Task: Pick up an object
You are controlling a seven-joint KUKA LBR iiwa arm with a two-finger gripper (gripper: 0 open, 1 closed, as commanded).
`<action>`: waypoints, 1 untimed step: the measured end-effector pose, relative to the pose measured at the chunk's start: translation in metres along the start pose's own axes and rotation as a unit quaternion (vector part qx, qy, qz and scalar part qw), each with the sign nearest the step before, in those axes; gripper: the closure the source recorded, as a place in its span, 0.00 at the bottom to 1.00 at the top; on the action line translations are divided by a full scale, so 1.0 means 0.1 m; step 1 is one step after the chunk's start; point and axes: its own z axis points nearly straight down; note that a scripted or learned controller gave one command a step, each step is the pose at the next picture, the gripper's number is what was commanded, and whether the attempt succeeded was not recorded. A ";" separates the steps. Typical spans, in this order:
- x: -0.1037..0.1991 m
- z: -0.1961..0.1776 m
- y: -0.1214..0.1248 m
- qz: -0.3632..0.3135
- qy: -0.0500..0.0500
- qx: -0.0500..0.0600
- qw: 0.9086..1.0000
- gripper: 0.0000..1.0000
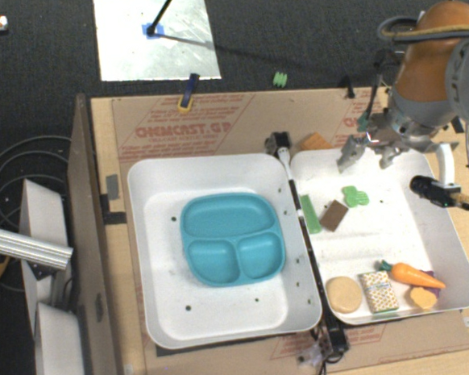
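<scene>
Lower right of frame, front of right shallow white bin (459, 274): orange plastic carrot (415, 274), tan round cookie (345, 294). Mid-bin: brown flat block (334, 214), green leafy toy (354, 197). Hand (370, 156) at upper right, fingers spread wide, holding nothing; green toy lies just down-left of it.

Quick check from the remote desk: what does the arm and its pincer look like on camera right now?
The arm is grey with a rounded orange band above the wrist. Dark cables loop around the wrist near the band. The pincer is a pale grey metal piece with two short fingers, reaching in from the right above the right bin.
</scene>
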 end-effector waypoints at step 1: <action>-0.24 0.65 -0.18 0.002 0.000 0.003 1.000 0.00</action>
